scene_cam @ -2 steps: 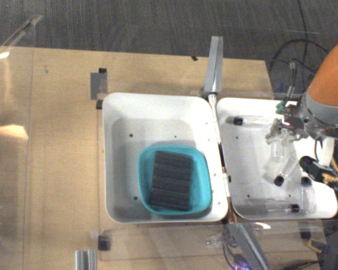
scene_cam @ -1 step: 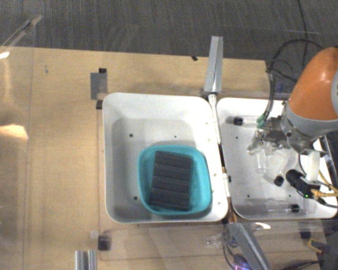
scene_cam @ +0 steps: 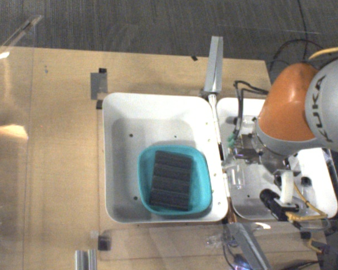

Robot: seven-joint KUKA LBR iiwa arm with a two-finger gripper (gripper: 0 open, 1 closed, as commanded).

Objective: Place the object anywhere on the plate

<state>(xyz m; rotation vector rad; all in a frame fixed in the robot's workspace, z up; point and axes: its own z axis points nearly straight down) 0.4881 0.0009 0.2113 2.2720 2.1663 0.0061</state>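
A dark ridged rectangular block (scene_cam: pixel 170 180) lies flat on the teal plate (scene_cam: pixel 201 176), which sits in the front half of the left white bin (scene_cam: pixel 115 151). The block covers most of the plate's middle. My gripper (scene_cam: pixel 235 174) hangs over the left edge of the right bin (scene_cam: pixel 318 176), just right of the wall between the two bins and apart from the block. Nothing shows in its grasp. The arm's orange band and grey wrist hide much of the right bin.
A grey metal post (scene_cam: pixel 214 66) stands behind the divider between the bins. Small dark brackets (scene_cam: pixel 99 82) are fixed to the wooden bench around the left bin. Cables run along the bench's front right.
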